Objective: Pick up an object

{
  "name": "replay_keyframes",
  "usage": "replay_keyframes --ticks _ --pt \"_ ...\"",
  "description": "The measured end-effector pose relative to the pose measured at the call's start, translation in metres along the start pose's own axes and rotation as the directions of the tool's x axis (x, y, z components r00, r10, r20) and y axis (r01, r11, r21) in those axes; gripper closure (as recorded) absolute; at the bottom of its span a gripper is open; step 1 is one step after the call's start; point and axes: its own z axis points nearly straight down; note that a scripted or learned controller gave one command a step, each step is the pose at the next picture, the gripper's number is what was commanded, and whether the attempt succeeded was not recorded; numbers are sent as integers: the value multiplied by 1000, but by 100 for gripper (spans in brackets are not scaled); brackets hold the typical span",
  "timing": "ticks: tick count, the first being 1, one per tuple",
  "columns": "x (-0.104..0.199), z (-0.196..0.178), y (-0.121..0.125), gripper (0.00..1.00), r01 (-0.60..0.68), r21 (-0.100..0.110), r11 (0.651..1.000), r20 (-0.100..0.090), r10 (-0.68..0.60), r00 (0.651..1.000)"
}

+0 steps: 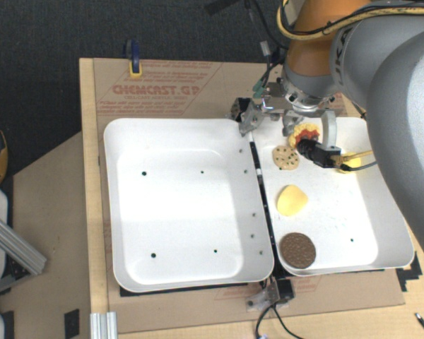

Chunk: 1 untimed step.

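My gripper [302, 123] hangs low over the far end of the right bin [381, 221], under the orange band of the arm. Directly below it a small red and yellow object [309, 131] shows partly, the rest hidden by the gripper. A chocolate-chip cookie [285, 157] lies just in front of the gripper, near the divider between the bins. Farther forward rests a pale yellow lump [292, 200]. A dark brown round disc [297, 250] sits at the bin's near edge.
The left bin [127, 189] lies beside the right one, sharing a raised middle rim [263, 189]. Both bins stand on a brown board [162, 83] with a blue clamp [133, 55] at its far edge. The grey arm covers the right bin's far right corner.
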Motion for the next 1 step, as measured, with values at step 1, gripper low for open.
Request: replay_keyframes --ticks 1 --pt "21 -93 -16 0 -3 -21 1000 3 3 1000"
